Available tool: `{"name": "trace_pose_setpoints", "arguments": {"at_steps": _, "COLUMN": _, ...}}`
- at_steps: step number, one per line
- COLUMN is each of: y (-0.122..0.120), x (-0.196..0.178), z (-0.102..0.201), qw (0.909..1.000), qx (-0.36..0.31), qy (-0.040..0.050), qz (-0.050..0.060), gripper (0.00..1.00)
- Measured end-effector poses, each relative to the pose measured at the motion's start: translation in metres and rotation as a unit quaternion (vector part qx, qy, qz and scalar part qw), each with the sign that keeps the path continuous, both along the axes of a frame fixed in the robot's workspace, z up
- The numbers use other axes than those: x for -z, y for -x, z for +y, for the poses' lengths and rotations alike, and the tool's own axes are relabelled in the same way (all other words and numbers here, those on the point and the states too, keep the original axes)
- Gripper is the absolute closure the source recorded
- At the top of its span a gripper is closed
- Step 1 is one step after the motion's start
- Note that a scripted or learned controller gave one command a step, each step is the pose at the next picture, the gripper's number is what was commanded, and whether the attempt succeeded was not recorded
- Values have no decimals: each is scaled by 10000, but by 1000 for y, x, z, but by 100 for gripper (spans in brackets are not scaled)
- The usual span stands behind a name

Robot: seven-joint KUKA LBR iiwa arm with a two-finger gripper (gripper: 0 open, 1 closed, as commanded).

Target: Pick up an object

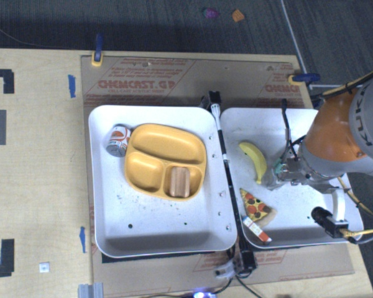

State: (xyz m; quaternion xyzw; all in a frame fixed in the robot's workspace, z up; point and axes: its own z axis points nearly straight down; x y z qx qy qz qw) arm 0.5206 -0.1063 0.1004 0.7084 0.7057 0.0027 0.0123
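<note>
Arm (345, 132) bent low over right bin (298, 120), beside banana (255, 159); jaws' state indiscernible.

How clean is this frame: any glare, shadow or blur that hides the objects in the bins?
Camera view: even overhead light, mild sheen on the white bins; the yellow tray, banana and pizza slice read sharp; the gripper sits in the arm's shadow, soft and hard to resolve.

The arm (345, 132) runs off the right edge and hides its own jaws and part of the right bin (298, 228).
</note>
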Motion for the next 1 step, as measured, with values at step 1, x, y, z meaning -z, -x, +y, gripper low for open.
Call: {"name": "trace_pose_setpoints", "arguments": {"at_steps": 1, "y": 34, "x": -84, "z": 88, "qw": 9999, "qx": -25, "qy": -70, "qz": 101, "gripper": 100}}
